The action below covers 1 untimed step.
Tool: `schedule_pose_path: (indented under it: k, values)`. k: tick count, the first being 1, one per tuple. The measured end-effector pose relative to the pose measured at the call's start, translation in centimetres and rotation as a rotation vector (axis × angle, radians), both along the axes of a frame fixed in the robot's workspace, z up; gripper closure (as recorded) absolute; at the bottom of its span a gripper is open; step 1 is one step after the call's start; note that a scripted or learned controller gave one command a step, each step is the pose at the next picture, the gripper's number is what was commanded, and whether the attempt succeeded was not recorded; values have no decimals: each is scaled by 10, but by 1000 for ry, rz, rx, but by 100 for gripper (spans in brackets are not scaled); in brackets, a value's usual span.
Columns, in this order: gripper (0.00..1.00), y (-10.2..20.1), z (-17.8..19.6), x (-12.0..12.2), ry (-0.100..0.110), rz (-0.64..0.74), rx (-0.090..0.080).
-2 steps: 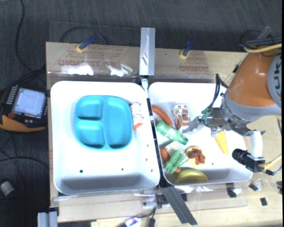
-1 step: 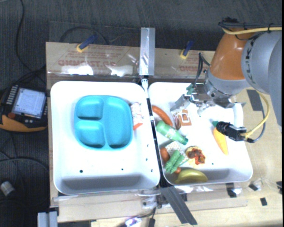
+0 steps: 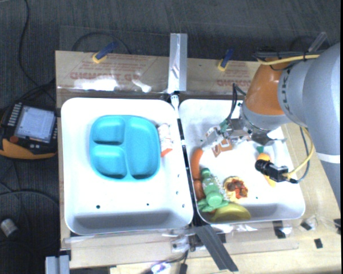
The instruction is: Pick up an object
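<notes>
Right-hand white bin on the worktop: we find the pincer, state indiscernible, poised above the upright-lying orange carrot, just left and nearer us.

There is one camera, fixed above the bench and looking down at a slant. It stands far enough to take in both white bins side by side: the left bin sits in the middle-left of the picture, the right bin in the middle-right. The dark floor is visible beyond the bench at the top and left. The arm enters from the right edge.
</notes>
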State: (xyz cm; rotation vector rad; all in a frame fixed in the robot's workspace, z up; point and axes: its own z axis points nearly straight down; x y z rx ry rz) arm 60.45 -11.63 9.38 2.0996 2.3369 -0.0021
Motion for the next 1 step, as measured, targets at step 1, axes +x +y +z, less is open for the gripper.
schedule_pose_path:
  k: [1]
  values:
    - [100, 1, 8, 0, 2, 1, 3]
